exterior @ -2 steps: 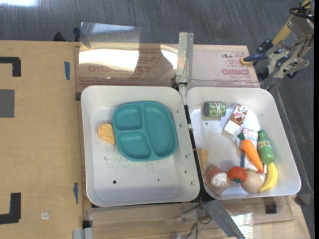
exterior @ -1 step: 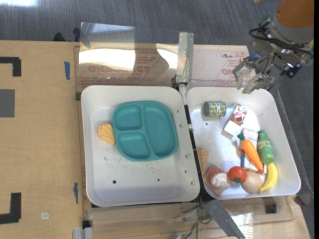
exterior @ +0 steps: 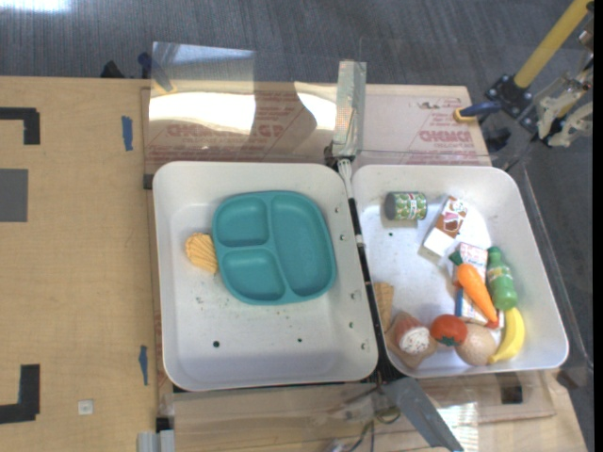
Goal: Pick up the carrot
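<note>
The carrot point(exterior: 476, 293) lies in the right bin point(exterior: 539, 252), toward that bin's right wall and in the lower half, its orange body slanting from upper left to lower right with the green top at the upper end. It is closely hemmed in: a green vegetable point(exterior: 502, 285) lies touching or just beside it on the right, a banana point(exterior: 512, 335) curves below and to the right of it, a tomato point(exterior: 449, 329) sits just below and to the left of its tip, and a pale rounded item point(exterior: 478, 347) rests directly below it. A small carton point(exterior: 450, 219) lies above the carrot, and a green can point(exterior: 405, 206) lies above and well to the left of it (on its side, label up). The teal divided plate point(exterior: 273, 246) sits in the left bin point(exterior: 179, 328), well apart from the carrot. Arm and end effector are not in frame, so whether the jaws stand spread or pressed together cannot be told. Judgement: the task stands at its opening step, the approach not yet begun. The next move calls for a descent over the carrot's mid-body, jaws set across its narrow width, clear of the green vegetable; crowding makes a stray contact likely.
</note>
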Controlling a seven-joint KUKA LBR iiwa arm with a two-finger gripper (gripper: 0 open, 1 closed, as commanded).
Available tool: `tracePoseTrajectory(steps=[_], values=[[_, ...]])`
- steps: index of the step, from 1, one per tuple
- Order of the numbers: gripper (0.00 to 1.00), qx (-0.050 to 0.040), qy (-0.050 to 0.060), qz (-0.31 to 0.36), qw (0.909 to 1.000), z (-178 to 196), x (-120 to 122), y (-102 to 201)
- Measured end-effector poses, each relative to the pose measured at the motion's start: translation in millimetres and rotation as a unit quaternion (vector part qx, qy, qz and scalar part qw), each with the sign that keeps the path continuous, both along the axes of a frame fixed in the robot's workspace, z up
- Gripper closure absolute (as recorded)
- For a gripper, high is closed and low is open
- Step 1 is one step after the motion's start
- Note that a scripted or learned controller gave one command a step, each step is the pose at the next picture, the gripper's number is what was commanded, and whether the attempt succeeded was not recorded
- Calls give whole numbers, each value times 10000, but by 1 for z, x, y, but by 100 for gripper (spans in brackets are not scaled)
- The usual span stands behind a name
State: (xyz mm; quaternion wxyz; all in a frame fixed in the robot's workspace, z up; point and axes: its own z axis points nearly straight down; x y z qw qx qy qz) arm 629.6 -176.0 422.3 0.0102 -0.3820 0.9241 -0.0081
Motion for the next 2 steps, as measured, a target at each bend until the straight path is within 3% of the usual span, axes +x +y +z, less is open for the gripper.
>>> tracePoseTrajectory(steps=[1,2], values=[[100,35,136,2170,9761,-127,-8,8],[100,8,53,2159,9764,-110,-5,9]])
